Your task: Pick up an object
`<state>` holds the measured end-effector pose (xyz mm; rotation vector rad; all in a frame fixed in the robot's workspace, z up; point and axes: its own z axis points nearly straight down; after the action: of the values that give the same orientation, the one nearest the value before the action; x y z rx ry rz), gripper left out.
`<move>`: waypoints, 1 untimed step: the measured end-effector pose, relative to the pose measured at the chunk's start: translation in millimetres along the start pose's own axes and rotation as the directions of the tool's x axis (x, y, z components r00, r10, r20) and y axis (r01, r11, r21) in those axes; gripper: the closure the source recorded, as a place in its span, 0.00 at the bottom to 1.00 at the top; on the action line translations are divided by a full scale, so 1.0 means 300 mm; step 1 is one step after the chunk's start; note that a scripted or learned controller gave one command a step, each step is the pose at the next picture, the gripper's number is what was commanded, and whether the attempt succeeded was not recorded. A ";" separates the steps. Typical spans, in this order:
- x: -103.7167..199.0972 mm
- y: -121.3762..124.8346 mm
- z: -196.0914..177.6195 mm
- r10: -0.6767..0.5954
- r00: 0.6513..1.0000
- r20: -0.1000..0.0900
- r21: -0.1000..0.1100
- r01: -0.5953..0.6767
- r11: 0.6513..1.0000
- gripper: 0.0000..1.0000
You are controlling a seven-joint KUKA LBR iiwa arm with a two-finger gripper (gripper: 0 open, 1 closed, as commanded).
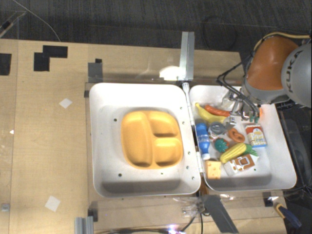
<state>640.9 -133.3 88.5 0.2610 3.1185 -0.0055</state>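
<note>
The right white bin [285,165] holds several small toys. Among them are a yellow banana [206,113], a red-orange chilli [219,110], a blue bottle [202,138], a corn cob [234,151], a cheese wedge [213,169], an orange pretzel [237,135], a small carton [256,136] and a brown-and-white packet [242,164]. My gripper [238,110] hangs over the far middle of this bin, just right of the chilli and above the pretzel. Its grey wrist and orange band reach in from the upper right and hide part of the bin's far corner.
The left white bin [104,130] carries a yellow divided tray [149,138] in its middle. A metal post [187,57] stands behind the seam between the bins. The wooden bench [44,130] stretches away to the left.
</note>
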 end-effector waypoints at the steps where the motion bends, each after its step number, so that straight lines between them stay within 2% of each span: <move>1: -0.013 0.007 -0.050 -0.003 1.000 0.013 -0.002 0.003 1.000 1.00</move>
<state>644.9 -131.9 103.5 0.2554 3.1058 -0.0036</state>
